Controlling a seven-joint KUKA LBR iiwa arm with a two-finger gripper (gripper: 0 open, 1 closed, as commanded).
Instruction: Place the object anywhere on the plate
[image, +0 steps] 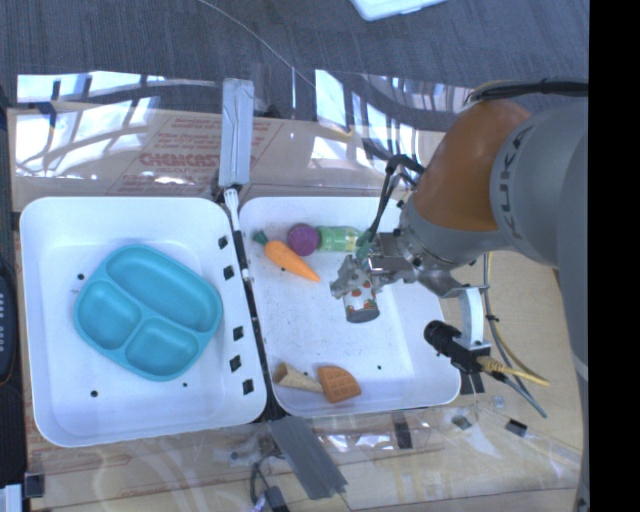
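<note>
Camera view: the gripper (358, 285) sits right of centre in the frame, over the right bin (420, 365), closed around a small can (362, 303) hanging between its fingers. The blue plate (148, 312) lies in the left bin (50, 400), well apart, directly toward the frame's left across the divider between bins.

Faint red lettering on the cardboard sheet (170, 150) cannot be read surely.
</note>
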